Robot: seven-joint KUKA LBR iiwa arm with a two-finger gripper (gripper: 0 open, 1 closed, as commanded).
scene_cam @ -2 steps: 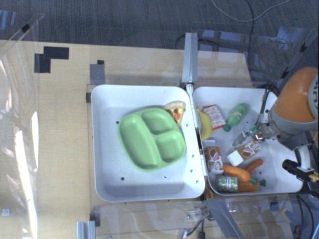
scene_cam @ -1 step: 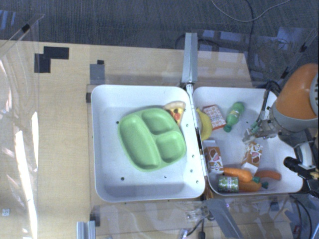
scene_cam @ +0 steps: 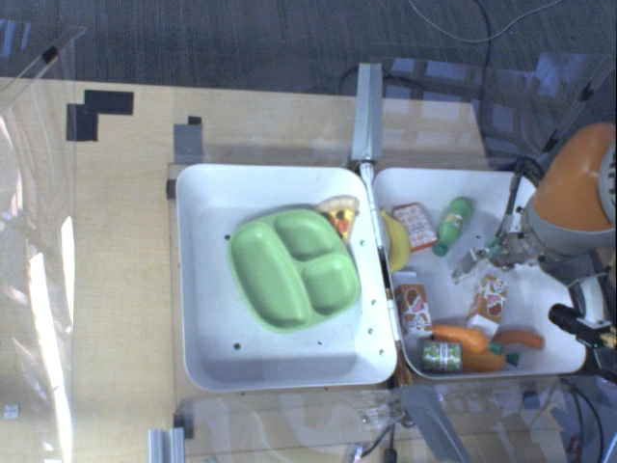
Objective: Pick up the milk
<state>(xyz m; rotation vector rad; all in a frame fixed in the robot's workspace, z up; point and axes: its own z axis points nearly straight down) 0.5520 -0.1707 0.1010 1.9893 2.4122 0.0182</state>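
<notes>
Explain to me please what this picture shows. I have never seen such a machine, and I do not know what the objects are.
The picture is taken by one fixed camera above a wooden bench, looking down at a slant. The grey and orange shape at the right is a robot arm. Its end effector hangs over the right bin; I cannot tell whether it holds anything.

The left bin holds a green divided plate and a pizza slice. In the right bin lie toy foods: a banana, a green bottle, carrots, a can and small cartons. One carton is probably the milk, which the arm should pick up.
</notes>
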